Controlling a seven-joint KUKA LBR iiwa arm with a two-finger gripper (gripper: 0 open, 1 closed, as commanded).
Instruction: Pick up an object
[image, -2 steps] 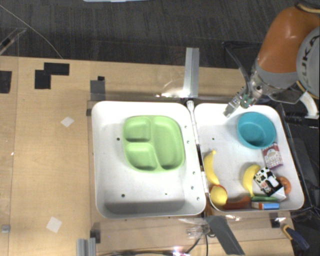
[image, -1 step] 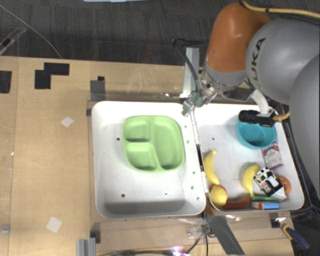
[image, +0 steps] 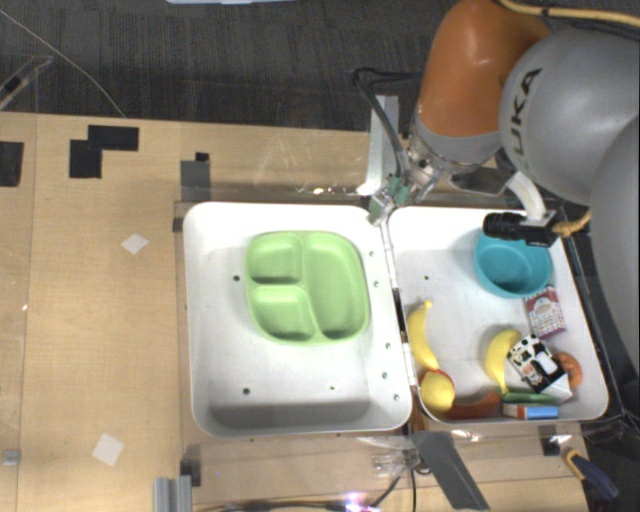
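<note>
The grey arm (image: 560, 100) looms over the right bin (image: 450, 300). In the left bin (image: 215, 300) lies a green divided tray (image: 305, 285). The right bin holds a teal bowl (image: 512, 265), two bananas (image: 422, 335) and small packets. The gripper (image: 385, 203) hovers at the far end of the divider between the bins; whether it grips cannot be told.

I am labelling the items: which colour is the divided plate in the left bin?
Light green. The plate shows best in the camera view.
</note>
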